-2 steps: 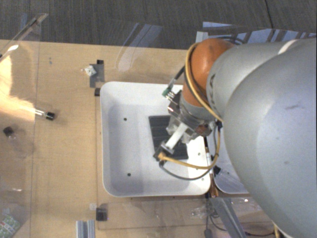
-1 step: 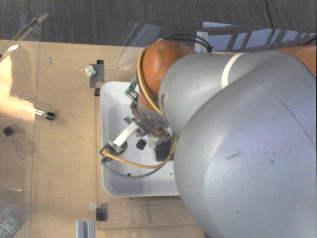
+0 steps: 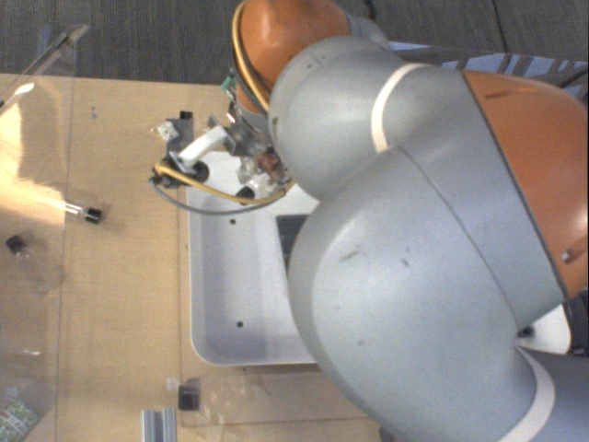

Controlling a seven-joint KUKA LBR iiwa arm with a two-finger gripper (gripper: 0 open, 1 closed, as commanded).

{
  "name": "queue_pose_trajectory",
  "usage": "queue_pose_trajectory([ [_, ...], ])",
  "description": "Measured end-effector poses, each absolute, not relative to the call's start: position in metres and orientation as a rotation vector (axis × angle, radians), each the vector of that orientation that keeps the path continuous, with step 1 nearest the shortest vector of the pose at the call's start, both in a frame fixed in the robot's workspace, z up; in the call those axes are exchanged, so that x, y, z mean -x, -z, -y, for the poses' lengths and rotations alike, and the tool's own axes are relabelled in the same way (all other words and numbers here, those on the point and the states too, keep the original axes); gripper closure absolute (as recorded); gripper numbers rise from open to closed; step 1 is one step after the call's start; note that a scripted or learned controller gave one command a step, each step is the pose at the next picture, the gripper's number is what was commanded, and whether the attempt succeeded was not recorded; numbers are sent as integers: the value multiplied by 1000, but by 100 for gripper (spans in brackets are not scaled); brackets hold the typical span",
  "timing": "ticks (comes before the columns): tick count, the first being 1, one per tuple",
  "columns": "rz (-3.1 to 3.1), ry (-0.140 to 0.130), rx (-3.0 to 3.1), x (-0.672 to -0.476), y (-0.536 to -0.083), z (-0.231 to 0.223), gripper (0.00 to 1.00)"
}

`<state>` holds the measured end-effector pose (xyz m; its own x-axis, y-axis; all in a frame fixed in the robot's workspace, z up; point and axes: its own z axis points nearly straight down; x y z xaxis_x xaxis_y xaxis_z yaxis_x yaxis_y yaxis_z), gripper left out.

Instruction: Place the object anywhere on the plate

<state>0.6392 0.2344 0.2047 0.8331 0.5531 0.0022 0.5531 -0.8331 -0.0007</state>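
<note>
A: One gripper (image 3: 247, 180), over the far rim of the white bin (image 3: 221, 339). Grip state?

B: Cannot tell; arm (image 3: 414, 247) covers most of what lies below. Object and plate: hidden, likely beneath that bulk.

Floor at the back is dark grey carpet (image 3: 138, 17) with a fine ribbed weave, pretty dim back there. The bench (image 3: 110, 274) is a light wooden top, kinda plywood-looking, and it takes up most of the left side. There's a bright patch of light (image 3: 32, 168) washing over its left edge, almost glaring. A clear plastic sheet (image 3: 37, 247) seems to stand along that side, throwing faint reflections.
</note>
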Motion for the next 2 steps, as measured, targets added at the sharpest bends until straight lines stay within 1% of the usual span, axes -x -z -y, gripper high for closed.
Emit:
queue_pose_trajectory([
  [1,907,4,3006,-639,-205,-234,0],
  [2,317,6,3123,-607,-189,-234,0],
])
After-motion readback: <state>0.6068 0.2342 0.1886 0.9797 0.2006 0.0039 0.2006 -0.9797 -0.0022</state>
